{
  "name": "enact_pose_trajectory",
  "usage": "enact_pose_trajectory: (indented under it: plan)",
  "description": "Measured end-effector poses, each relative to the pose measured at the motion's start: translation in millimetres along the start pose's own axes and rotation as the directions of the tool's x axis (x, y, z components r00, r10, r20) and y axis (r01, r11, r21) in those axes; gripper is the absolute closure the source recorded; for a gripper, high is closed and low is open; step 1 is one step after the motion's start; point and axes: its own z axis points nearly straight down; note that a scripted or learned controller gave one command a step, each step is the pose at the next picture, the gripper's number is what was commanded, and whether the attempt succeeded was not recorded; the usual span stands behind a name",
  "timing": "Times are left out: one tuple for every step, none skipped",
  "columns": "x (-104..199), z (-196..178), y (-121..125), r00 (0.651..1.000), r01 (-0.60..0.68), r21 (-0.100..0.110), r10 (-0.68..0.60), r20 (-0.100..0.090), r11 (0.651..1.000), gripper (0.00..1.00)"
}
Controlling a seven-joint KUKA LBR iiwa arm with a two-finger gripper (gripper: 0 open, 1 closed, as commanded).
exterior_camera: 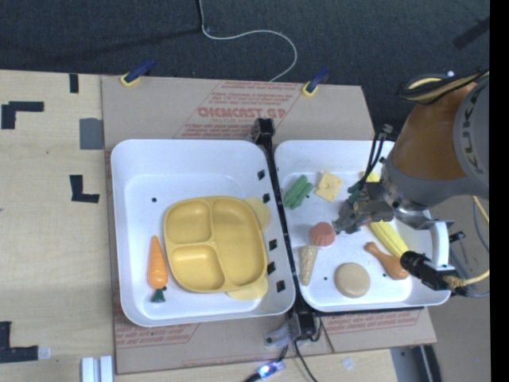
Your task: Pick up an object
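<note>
— What does the bench carry?

— A brown cardboard sheet with red print, clipped at its far edge by two blue-and-yellow clamps. On it sit two white bins side by side. Beyond the bench lies dark carpet with a thin white cable looping across it. The pale bench top at the left bears black tape marks.

— And the left bin?

— A yellow divided plate in its middle, and an orange carrot near its left wall.

— The right bin?

— A green piece and a yellow cheese wedge toward the far edge, a reddish round piece in the middle, a cream cone by the dividing wall, a tan bun near the front edge, an orange drumstick and a yellow strip toward the right wall.

— The gripper?

— Low over the right bin, just beside the reddish piece. I cannot tell how wide it stands, nor see anything in it.
</note>
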Motion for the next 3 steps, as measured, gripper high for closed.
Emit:
enact_pose_trajectory:
  plan:
    - [46, -3, -1, 1.000, 0.000, -0.001, 0.000, 0.000, 1.000, 1.00]
    - [87, -10, -18, 1.000, 0.000, 0.000, 0.000, 0.000, 1.000, 1.00]
    - [109, -5, -17, 1.000, -0.003, 0.000, 0.003, 0.002, 1.000, 1.00]
